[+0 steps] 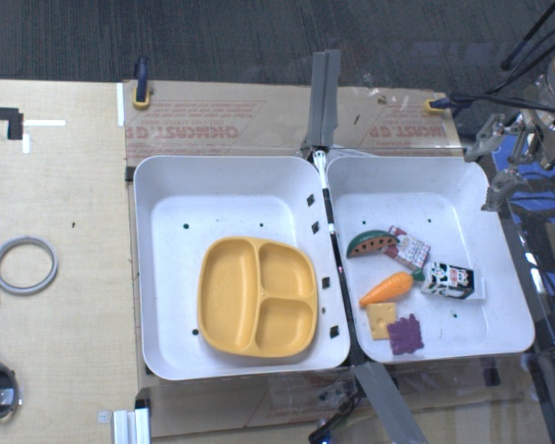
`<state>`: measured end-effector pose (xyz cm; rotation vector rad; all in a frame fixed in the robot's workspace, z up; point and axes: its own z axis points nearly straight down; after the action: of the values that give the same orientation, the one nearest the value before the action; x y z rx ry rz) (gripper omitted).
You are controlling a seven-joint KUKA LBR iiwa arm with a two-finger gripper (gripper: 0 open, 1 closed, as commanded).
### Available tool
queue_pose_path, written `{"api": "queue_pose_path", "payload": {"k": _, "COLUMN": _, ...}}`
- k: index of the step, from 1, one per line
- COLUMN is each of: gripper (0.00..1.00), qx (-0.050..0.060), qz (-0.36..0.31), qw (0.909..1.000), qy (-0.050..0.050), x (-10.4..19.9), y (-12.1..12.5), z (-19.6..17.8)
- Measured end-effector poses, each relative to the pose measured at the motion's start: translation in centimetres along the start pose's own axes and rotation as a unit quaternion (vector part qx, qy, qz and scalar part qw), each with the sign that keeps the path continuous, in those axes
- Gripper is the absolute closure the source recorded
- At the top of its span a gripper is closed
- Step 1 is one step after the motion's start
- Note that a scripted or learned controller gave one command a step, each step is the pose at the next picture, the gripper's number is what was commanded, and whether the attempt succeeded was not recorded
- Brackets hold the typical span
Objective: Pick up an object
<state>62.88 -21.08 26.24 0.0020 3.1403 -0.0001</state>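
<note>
Well, nothing has been lifted yet as far as this view shows: every candidate object is lying on the floor of the right bin (472, 185), and the pick is all still to come. Taking the toy carrot (388, 288) as our landmark, the watermelon slice (369, 243) sits just up and to the left of it, a small pink-and-white packet (410, 248) just above it, and the little cow-print carton (448, 280) just to its right, lying on its side. Below the carrot are a yellow cracker-like square (381, 318) and a purple piece (406, 335), touching or nearly so. Far left of the carrot, in the other bin, rests a yellow divided plate (258, 296). Up and to the right of the carrot, past the bin's corner, is robot hardware (523, 146); whether the claw is open or closed I cannot tell. By my read, approach, descent and grasp all remain.
</note>
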Motion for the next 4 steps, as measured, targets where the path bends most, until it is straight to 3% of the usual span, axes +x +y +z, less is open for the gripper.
{"api": "queue_pose_path", "payload": {"k": 1, "gripper": 0.0, "qx": 0.0, "qz": 0.051, "qw": 0.9987, "qy": 0.0, "x": 0.8, "y": -1.0, "z": 5.8}}
{"api": "queue_pose_path", "payload": {"k": 2, "gripper": 0.0, "qx": 0.0, "qz": 0.131, "qw": 0.9914, "qy": -0.004, "x": -0.8, "y": 4.1, "z": 16.5}}
{"api": "queue_pose_path", "payload": {"k": 3, "gripper": 0.0, "qx": 0.001, "qz": 0.37, "qw": 0.9291, "qy": 0.0, "x": -0.4, "y": 8.4, "z": 15.7}}
{"api": "queue_pose_path", "payload": {"k": 4, "gripper": 0.0, "qx": 0.001, "qz": 0.468, "qw": 0.8836, "qy": 0.002, "x": 4.7, "y": 10.0, "z": 16.3}}
